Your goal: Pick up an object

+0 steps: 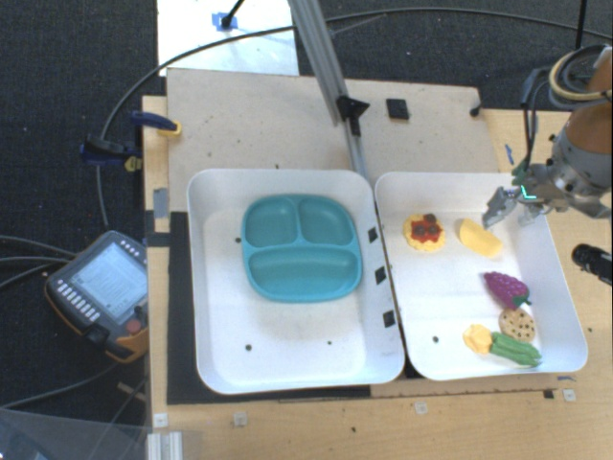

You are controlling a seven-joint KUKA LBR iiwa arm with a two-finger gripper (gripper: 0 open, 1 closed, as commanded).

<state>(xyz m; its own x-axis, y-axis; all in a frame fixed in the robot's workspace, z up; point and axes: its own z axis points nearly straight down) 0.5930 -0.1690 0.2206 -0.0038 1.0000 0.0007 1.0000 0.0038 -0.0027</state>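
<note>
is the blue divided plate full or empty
Empty: the blue plate in the left bin shows bare compartments; the toy food lies in the right bin.

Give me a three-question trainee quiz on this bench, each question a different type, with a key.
1. True or false: the teal plate lies in the right bin.
2. Which toy lies nearest the claw? A) cookie B) yellow wedge C) purple grapes
3. Fill in: the small pizza lies in the ___ bin.

Key: 1 false, it lies in the left bin; 2 B; 3 right.
</note>
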